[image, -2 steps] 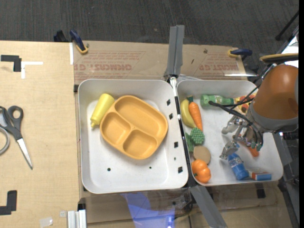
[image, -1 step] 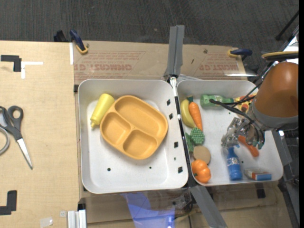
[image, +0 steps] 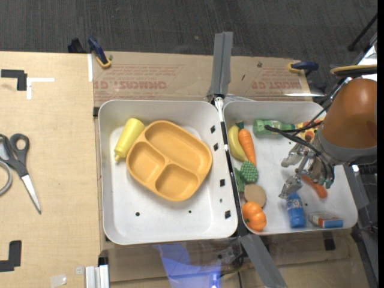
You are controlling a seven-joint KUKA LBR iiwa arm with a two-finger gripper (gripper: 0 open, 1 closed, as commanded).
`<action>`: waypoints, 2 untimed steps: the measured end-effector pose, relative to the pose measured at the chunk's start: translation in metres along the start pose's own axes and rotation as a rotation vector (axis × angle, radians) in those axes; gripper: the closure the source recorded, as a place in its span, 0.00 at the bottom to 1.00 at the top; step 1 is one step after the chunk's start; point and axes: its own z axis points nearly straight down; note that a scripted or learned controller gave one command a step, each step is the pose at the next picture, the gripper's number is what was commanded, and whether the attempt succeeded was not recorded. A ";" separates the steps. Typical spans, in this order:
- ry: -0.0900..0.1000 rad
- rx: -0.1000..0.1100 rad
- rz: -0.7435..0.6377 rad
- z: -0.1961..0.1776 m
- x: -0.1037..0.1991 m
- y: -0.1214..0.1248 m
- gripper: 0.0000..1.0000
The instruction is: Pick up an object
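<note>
— Camera view, starting at the left edge of the worktop (image: 54,221): what lies there?

— A pair of scissors (image: 18,161), on the bare wood, well apart from the bins.

— And the left bin (image: 108,221)?

— A yellow bottle (image: 128,138) lies along its left wall, touching a yellow-orange divided plate (image: 169,159) that takes up the middle of the bin.

— Now the right bin (image: 348,212).

— Along its left wall, from the back: a banana (image: 234,146) with a carrot (image: 246,146) just beside it, then a green knobbly ball (image: 248,173), a tan disc (image: 254,195) and an orange fruit (image: 254,216) at the front left corner. A green packet (image: 270,126) lies near the back wall.

— Where is the tool?

— The tool (image: 288,176) hangs over the middle of the right bin, on the arm (image: 354,116) reaching in from the right edge. Its fingers (image: 292,159) look spread apart, with nothing between them.

— What is closest to it?

— A blue bottle (image: 295,212) lies just in front of it, toward the front wall, and a red-orange piece (image: 318,188) lies just beside it on the right, partly hidden. A small white and orange box (image: 327,221) sits at the front right corner.
</note>
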 end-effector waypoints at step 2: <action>0.004 0.000 0.178 0.001 0.026 -0.016 1.00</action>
